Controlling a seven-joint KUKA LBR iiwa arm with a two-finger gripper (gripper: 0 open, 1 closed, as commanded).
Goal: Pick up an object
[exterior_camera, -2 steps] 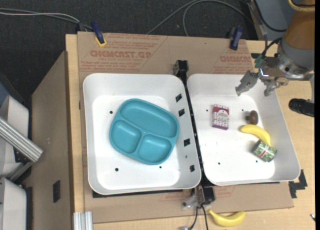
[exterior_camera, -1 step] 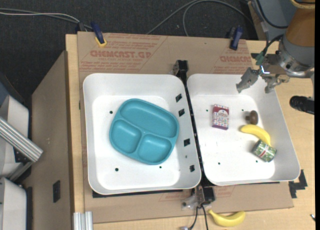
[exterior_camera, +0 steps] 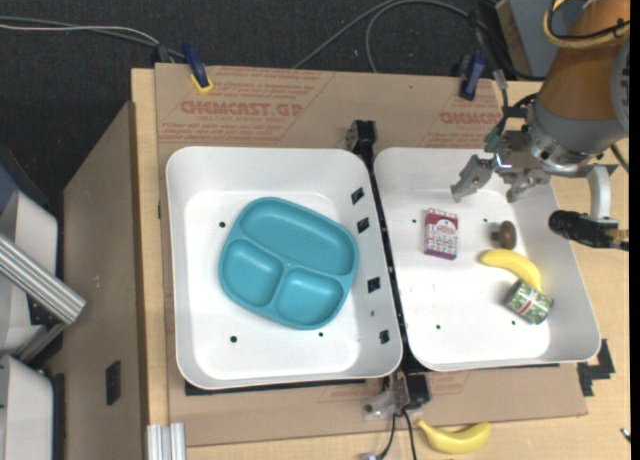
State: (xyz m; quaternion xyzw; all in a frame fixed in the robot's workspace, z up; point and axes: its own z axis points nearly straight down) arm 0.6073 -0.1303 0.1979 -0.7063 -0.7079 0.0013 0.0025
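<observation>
banana cut off at bottom edge; claw spread apart, holding nothing.

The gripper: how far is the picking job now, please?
Nothing looks picked yet. The open gripper hangs above the right bin with nothing between its fingers. The small box, banana and can lie in the bin; grasping and lifting remain.

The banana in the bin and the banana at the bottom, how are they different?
The banana in the bin lies inside the right bin, beside a small green can. The banana at the bottom lies outside both bins, on the bench's front edge, and part of it is cut off by the picture. Both are yellow and curved.
</observation>
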